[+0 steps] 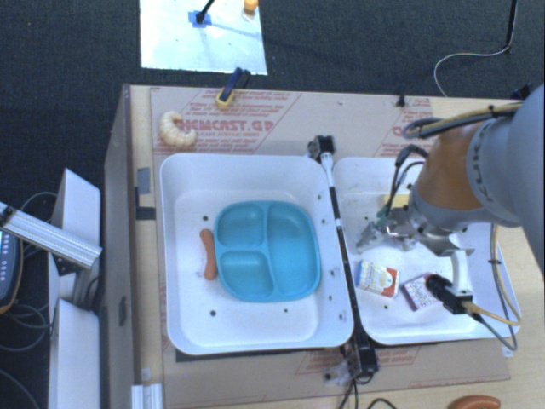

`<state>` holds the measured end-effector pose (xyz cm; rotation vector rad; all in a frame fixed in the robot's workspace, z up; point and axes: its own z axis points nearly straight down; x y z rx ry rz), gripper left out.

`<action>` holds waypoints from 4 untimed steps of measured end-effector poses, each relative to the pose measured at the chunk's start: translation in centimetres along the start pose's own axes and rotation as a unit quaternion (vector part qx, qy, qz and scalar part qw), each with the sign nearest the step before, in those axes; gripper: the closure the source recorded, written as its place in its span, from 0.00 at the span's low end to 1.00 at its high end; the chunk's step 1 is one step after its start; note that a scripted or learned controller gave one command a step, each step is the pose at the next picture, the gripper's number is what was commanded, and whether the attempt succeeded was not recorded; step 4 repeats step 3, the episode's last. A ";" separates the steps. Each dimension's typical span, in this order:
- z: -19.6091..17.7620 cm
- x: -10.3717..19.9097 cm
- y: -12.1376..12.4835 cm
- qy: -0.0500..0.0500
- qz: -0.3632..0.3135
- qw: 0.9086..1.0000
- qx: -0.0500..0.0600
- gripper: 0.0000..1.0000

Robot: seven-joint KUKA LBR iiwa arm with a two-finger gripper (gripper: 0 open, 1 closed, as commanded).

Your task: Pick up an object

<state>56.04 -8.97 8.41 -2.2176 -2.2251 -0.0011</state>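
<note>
- I take the blue plate (267, 250) as my landmark: a smooth plastic tray with rounded corners and three moulded compartments, lying flat in the left bin (183, 313), a shallow white tub with soft rounded walls.
- Just beside the plate's left edge lies a small orange sausage-shaped toy (208, 255), slim and glossy, set lengthwise along the plate and close against it.
- To the right of the plate, past the dark divider strip where the two tubs meet, sits the right bin (362, 177), of the same white moulded plastic.
- In that bin, right of the plate's lower right corner, I see a small carton (377, 278), boxy, white with orange and red print, lying on its side.
- Further right of the plate, just beside the carton, is a second small box (417, 291) with reddish printed faces, also flat on the bin floor.
- The arm (494, 169), matte grey with an orange band, reaches in over the right bin; its gripper (385, 228) is a cluster of bare metal hanging right of the plate and above the carton, apart from both boxes.
- I cannot tell how the tool is set; nothing visible sits in it.
- Beyond the plate's far left corner, on the printed cardboard bench top, rests a pale ridged, curled toy (177, 129).
</note>
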 end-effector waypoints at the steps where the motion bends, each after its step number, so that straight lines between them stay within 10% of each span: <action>1: -0.1 -2.1 7.1 -0.001 -0.001 1.000 -0.001 0.00; 2: -1.2 -2.1 7.2 -0.001 -0.003 1.000 -0.003 1.00; 4: -6.9 -6.5 2.7 -0.001 0.001 1.000 -0.002 1.00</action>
